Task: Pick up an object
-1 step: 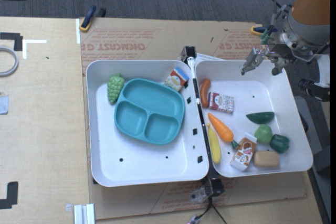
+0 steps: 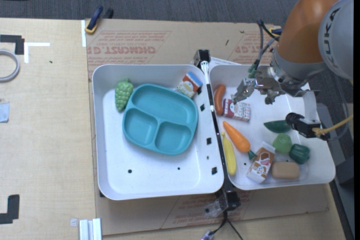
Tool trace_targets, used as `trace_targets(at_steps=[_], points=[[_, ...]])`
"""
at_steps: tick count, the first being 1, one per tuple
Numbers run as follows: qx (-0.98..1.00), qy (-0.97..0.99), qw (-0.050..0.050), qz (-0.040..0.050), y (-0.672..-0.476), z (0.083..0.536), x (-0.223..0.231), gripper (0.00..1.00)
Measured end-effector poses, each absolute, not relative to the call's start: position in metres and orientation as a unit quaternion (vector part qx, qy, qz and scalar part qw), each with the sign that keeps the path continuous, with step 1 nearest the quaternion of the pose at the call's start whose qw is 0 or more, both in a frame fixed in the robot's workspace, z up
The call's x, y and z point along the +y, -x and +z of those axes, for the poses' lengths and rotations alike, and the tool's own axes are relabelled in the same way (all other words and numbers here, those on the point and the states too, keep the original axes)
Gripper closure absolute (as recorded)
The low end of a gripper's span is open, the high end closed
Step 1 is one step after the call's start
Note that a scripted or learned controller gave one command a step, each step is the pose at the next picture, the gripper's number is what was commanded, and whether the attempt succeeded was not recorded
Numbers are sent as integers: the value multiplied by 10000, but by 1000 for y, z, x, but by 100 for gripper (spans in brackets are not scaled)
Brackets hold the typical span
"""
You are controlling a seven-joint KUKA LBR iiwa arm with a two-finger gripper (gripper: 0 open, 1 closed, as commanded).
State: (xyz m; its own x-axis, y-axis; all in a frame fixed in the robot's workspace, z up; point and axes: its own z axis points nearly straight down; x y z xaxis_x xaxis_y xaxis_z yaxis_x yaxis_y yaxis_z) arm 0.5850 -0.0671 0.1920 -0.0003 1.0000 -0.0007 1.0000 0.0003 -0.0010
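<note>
— Where's the claw [image 2: 246, 89]?
— Over the right bin [image 2: 320, 168]; fingers spread, pinching nothing
— And the nearest thing?
— A small red-and-white carton [image 2: 238, 110] lies just below its tips; carrot [image 2: 237, 137] beyond

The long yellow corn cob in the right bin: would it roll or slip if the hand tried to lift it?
The long yellow corn cob looks rounded and slim, so it may roll if nudged. It lies along the right bin's wall, beside the orange carrot, which may crowd a grasp. Probably a light toy.
</note>
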Motion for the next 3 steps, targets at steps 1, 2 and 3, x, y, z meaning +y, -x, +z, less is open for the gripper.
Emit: trace_targets(at_steps=[1,2,3], points=[[-7064,7078,3,6,-525,192,-34,0],[-7065,7077,2,5,-525,192,-34,0],[-7065,7077,2,5,-525,192,-34,0]])
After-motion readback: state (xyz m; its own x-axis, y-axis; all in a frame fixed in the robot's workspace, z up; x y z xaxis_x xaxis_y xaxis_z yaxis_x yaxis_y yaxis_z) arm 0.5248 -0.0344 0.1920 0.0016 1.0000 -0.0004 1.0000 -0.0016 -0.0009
